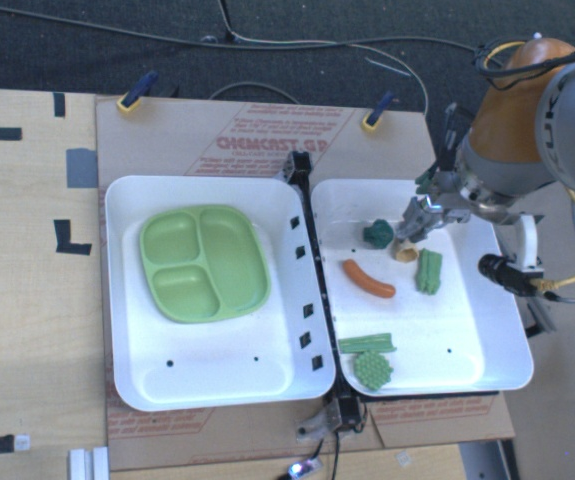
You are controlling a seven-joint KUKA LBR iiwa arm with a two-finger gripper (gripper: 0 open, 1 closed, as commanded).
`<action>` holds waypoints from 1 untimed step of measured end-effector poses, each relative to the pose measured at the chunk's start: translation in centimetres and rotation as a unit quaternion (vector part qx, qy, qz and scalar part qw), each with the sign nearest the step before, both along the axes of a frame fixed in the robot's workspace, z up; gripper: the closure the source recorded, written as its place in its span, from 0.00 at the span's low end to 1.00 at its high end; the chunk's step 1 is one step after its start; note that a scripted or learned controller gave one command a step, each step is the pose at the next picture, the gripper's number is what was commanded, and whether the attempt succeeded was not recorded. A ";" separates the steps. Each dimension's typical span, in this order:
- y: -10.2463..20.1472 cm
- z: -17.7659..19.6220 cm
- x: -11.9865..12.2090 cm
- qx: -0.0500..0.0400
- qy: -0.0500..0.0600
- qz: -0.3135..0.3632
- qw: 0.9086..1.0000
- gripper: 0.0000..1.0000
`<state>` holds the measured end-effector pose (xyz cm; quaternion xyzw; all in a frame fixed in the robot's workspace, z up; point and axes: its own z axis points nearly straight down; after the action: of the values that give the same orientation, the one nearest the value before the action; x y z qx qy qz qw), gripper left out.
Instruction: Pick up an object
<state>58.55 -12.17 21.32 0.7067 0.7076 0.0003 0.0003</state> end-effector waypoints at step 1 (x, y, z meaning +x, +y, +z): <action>5.1 1.1 -0.8 0.001 0.001 0.002 1.000 1.00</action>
<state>57.80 -7.02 22.40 0.7051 0.7091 0.0006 -0.0009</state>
